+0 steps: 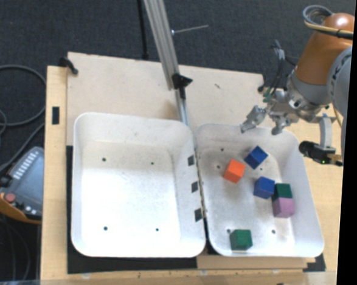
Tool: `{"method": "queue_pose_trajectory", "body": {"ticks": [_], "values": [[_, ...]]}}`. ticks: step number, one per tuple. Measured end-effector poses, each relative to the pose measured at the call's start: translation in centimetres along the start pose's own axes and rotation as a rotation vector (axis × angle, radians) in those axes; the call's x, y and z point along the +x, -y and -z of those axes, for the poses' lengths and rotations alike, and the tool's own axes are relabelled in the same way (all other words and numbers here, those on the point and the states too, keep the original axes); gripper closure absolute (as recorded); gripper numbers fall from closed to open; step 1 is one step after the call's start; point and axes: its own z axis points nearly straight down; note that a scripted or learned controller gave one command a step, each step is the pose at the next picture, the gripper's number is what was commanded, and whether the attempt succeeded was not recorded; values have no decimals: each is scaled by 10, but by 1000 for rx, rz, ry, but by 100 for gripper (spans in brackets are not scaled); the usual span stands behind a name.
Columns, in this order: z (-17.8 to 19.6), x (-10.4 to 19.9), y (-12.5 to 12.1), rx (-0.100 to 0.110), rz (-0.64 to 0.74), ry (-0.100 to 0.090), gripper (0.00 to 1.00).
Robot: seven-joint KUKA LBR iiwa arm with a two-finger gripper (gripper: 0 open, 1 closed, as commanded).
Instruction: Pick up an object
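Gripper, fingers spread and empty, is hovering above the blue cube; we're risking clipping the orange cube nearby.

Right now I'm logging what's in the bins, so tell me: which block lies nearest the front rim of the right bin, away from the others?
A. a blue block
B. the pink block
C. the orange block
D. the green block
D: the green block sits alone near the front rim of the right bin, while the orange block, pink block and both blue blocks cluster farther back.
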Motion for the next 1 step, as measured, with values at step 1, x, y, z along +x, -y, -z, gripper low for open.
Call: {"method": "queue_pose_trajectory", "body": {"ticks": [1], "values": [[-124, -35, 1, 3, -9, 0, 0]]}}
